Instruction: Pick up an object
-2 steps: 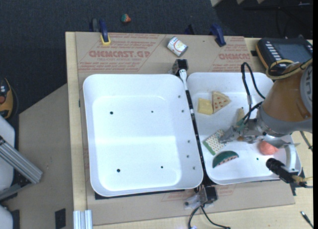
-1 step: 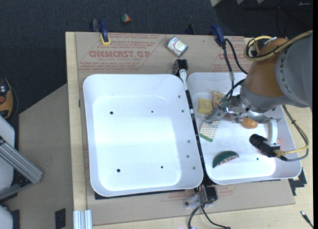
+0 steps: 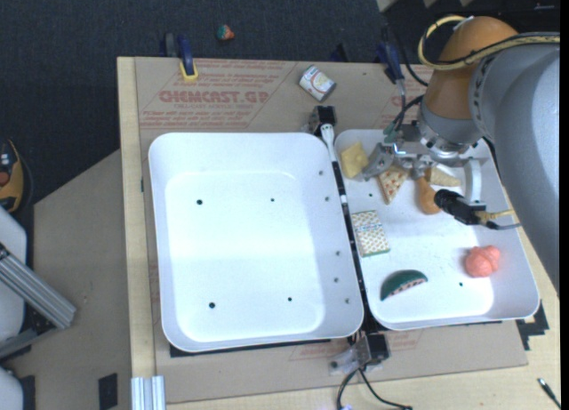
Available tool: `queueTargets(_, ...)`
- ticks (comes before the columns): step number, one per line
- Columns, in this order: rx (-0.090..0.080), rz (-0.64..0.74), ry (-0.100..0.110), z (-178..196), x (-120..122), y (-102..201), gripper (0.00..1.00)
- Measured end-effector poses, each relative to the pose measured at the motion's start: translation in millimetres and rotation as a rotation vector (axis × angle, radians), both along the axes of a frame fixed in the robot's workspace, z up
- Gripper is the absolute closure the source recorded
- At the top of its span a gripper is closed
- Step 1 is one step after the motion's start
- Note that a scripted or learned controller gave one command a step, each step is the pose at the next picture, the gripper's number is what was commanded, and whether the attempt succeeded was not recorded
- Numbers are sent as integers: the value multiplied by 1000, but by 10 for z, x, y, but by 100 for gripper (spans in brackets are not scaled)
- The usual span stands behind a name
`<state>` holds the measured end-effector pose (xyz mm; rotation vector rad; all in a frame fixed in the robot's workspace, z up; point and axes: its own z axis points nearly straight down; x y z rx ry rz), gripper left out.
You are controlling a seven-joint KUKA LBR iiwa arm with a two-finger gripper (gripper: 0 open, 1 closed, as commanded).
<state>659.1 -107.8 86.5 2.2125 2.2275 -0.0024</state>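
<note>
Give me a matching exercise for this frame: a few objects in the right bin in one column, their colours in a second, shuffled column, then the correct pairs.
Objects:
1. rounded lump near the right bin's right wall
2. slice-shaped piece near the bin's front edge
3. wedge in the bin's far left corner
4. flat rectangular piece beside the divider

Colours:
A. yellow
B. speckled beige
C. pink
D. dark green

Pairs: 1-C, 2-D, 3-A, 4-B

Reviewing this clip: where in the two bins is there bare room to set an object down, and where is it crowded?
The left bin offers bare floor wall to wall. In the right bin, free patches lie between the patterned block and pink piece, and beside the green wedge. The far end is crowded: yellow piece, cracker and gripper.
</note>
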Motion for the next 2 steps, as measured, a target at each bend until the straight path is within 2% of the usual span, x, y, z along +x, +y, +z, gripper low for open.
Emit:
queueTargets(1,1,-5,-1,94,-26,3,100)
queueTargets(2,5,2,-12,1057,103,810,100)
